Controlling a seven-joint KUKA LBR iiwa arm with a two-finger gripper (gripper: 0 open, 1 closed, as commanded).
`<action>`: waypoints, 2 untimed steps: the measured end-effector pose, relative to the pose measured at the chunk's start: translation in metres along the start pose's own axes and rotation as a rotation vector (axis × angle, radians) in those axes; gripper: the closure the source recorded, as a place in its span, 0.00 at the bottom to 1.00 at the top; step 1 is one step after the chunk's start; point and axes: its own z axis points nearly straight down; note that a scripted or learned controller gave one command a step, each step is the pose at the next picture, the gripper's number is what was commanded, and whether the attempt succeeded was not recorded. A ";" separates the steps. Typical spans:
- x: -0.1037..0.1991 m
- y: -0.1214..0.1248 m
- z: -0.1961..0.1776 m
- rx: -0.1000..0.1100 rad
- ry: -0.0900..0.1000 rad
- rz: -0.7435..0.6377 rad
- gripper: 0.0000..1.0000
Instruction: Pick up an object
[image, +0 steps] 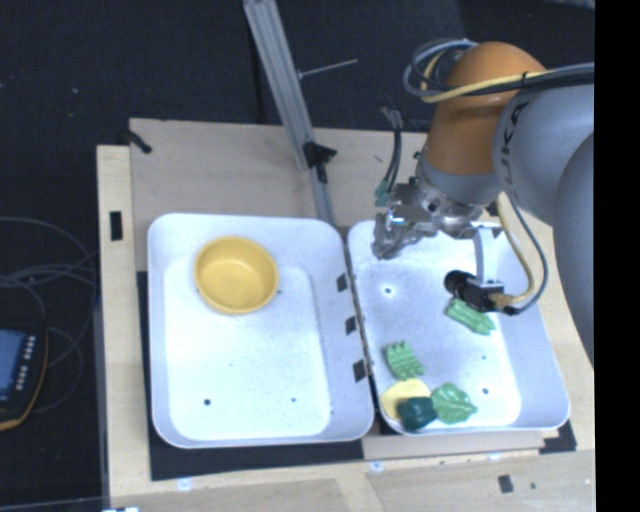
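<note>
The end effector (390, 240) hangs over the right bin's (535, 330) bare far-left corner, finger state undeterminable, because the green pieces (402, 356) cluster along its near side.

Grey arm enters from right, orange band above wrist, bent downward; gripper (388, 243) points down-left, hanging low at upper left, nothing seen between its fingers.

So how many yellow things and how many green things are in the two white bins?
Yellow: 2, the yellow bowl and a yellow piece.
Green: 4, a ridged block, a light green piece, a leafy piece, a dark green block.
Total: 6.
</note>
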 end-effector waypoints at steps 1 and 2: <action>0.061 -0.004 -0.004 0.000 0.000 0.000 1.00; 0.109 -0.026 0.000 0.001 -0.001 0.001 1.00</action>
